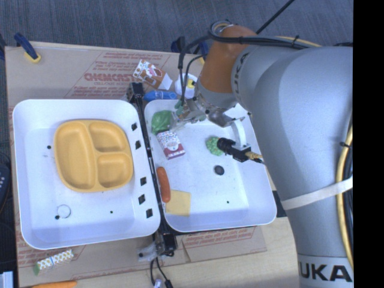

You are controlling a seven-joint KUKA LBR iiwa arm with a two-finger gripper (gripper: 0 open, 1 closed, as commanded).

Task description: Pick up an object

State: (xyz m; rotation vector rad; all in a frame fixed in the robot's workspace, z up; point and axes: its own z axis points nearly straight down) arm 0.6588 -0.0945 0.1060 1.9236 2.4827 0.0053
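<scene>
Two bins (pixel 24 161); right one holds the clutter. Gripper (pixel 187 111) sits low at its back edge, just beside the green leafy toy (pixel 161 122), likely the target. Finger state: cannot tell.

Grey carpet floor (pixel 90 8), cardboard-topped bench (pixel 108 71) (red printing), blue clamp (pixel 27 47)

Several loose things are seen in the right bin (pixel 258 206): a leafy green piece (pixel 160 121) at its upper left corner, just beside the gripper (pixel 182 114), and a small red-and-white carton (pixel 171 144) lying flat just below it. A bumpy green lump (pixel 213 145) lies near the middle. A sausage (pixel 164 184) is laid along the left wall, its lower end beside a flat yellow slice (pixel 179 202).
</scene>
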